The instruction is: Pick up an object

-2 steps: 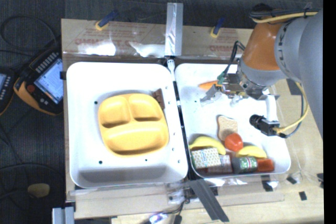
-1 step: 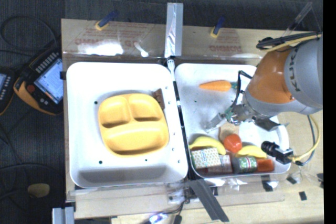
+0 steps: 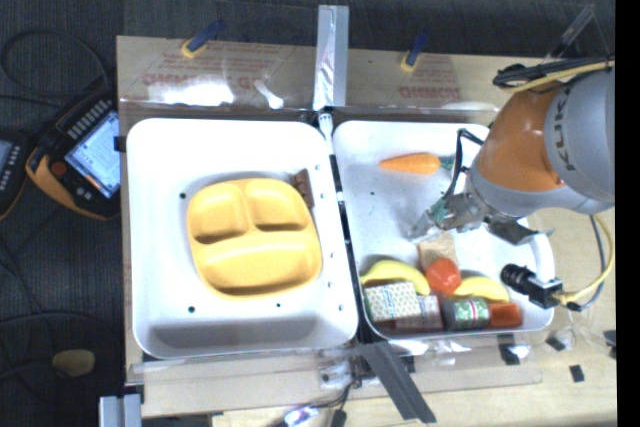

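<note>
Right bin (image 3: 400,190): arm bent, claw (image 3: 442,213) low.

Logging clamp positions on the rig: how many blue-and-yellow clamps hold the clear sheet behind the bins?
2. One clamp sits behind the left bin, the other clamp behind the right bin. The arm may hide more.

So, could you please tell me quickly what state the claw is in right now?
Claw: low in the right bin, just above a tan block; whether it is open or shut cannot be told.
</note>
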Tool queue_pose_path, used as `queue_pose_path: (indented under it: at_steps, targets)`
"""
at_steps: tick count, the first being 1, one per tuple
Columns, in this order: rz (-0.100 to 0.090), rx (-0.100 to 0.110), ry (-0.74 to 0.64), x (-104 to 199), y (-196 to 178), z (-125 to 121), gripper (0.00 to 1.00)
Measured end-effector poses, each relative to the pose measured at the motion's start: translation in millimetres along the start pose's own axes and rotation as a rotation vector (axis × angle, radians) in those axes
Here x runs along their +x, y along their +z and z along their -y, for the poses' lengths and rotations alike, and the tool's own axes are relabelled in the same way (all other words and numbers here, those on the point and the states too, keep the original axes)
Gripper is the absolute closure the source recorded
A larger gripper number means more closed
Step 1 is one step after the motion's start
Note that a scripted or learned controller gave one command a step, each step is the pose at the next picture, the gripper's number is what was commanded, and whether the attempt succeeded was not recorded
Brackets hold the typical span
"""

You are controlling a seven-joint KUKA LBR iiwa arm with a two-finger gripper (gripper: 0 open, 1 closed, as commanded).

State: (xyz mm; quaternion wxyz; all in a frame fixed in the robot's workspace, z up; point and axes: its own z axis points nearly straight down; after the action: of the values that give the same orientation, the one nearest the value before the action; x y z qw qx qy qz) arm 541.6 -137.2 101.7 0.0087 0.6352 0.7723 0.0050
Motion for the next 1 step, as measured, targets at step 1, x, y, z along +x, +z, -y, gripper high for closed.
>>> queue_pose_path:
  at_steps: [1]
  targets:
    - [0.002, 0.016, 0.646, 26.7, 3.0, -11.0, 1.0]
